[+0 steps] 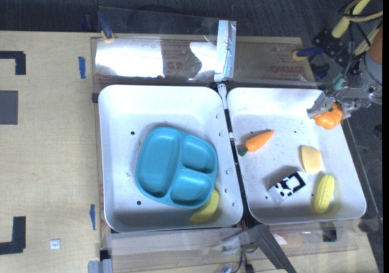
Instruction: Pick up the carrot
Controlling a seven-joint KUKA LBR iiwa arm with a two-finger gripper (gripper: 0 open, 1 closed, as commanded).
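Hanging over the right bin's [355, 202] far right corner | my gripper [328, 114] clamped on an orange thing [329, 120] | carrot [258, 140] lying loose near the left wall

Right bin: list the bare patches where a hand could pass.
Right bin: bare along the far wall above the carrot, and between carrot and pale yellow piece. Crowded near corner: black-and-white toy, corn.

carrot [258, 141]: lay at the right bin's [355, 162] left side
gripper [331, 109]: above far right rim, by an orange item [329, 120]
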